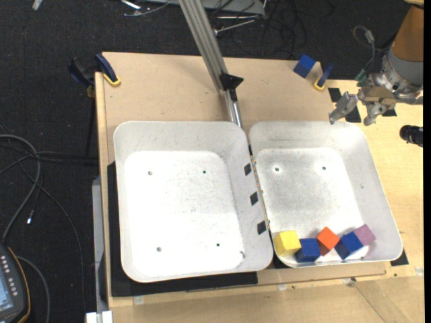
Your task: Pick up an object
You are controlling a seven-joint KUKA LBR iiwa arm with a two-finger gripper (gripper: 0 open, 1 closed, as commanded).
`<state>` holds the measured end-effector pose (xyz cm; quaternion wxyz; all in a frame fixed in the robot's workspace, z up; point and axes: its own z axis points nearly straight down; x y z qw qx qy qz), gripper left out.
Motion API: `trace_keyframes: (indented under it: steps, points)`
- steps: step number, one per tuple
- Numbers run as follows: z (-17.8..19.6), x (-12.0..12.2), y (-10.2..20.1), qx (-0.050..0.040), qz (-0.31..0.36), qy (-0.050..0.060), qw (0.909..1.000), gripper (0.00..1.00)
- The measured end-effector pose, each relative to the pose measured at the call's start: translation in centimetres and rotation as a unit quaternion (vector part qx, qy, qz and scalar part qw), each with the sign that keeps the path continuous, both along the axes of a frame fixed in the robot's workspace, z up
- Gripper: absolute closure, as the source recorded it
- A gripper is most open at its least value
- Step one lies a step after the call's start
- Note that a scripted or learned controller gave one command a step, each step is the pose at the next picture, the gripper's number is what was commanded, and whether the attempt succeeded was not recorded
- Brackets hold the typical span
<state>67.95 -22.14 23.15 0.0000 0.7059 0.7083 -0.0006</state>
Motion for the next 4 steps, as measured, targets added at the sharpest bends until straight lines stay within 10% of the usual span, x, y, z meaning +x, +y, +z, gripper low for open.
trace_keyframes:
  steps: [2, 3, 4]
  points:
    - [-13.2, -10.5, 12.4, 0.0030, 0.002, 0.004, 1.0000, 0.00]
    - [-13.6, -4.9, 11.1, -0.0005, 0.000, -0.003, 1.0000, 0.00]
    - [-13.6, -5.1, 11.1, 0.0002, -0.002, -0.001, 1.0000, 0.00]
